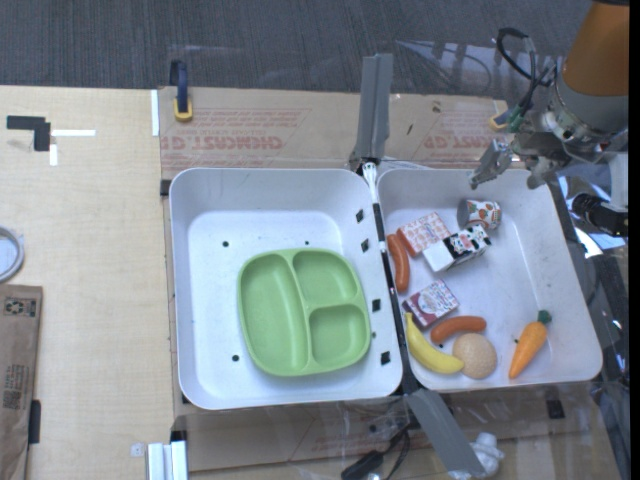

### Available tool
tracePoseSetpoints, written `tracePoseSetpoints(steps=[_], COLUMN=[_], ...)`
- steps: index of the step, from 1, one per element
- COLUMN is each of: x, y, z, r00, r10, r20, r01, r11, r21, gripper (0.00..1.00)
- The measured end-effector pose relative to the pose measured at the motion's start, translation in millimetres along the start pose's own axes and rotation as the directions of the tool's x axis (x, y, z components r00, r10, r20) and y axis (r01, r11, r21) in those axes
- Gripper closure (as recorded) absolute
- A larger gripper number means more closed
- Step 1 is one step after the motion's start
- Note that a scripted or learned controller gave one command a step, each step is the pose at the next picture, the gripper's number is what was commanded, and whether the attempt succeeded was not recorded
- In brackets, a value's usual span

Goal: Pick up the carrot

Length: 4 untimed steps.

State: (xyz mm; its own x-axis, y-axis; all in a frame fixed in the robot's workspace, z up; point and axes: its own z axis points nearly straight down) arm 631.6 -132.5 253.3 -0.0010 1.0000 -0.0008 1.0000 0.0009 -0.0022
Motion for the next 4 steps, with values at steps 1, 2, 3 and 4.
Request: tracePoseSetpoints(steps=[1, 2, 3, 4], x=[-32, -63, -82, -88], y=[-63, -127, -154, -153], z=[113, 114, 164, 162], r00=[0.986, 0.969, 0.950, 0.770], r10=[-0.165, -0.248, -0.311, -0.638], r20=[-0.001, 0.000, -0.007, 0.000], r01=[0.165, 0.248, 0.311, 0.638], r11=[0.986, 0.969, 0.950, 0.770], r21=[0.000, -0.002, 0.001, -0.003], gripper=[0.00, 0.00, 0.00, 0.00])
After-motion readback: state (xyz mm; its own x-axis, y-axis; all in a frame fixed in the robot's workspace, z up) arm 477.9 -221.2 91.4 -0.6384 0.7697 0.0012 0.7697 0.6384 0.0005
